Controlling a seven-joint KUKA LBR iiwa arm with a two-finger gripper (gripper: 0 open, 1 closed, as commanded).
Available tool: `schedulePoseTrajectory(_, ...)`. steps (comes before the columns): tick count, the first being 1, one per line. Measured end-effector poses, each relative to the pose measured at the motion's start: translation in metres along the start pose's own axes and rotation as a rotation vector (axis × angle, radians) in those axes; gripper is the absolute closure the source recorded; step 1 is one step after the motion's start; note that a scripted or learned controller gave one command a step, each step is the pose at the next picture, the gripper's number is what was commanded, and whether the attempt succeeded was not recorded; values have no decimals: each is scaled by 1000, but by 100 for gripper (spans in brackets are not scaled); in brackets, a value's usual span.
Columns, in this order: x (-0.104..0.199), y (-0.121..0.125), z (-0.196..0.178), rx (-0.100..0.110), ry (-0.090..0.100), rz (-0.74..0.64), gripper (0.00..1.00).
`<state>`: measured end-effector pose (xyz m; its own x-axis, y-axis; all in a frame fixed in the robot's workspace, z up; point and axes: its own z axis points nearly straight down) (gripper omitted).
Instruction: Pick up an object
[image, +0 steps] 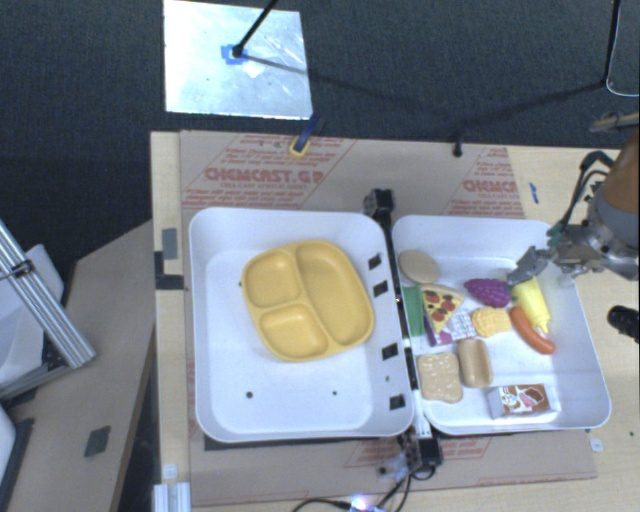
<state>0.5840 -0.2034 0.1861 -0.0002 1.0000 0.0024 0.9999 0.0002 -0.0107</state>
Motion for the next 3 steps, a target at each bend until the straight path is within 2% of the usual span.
schedulePoseTrajectory(1,0,3,-7,-12,-3,-3,0)
schedulePoseTrajectory(2,1,-2,36,-9,-2,-2,0)
schedulePoseTrajectory(3,5,11,80,-22,-9,-4,0)
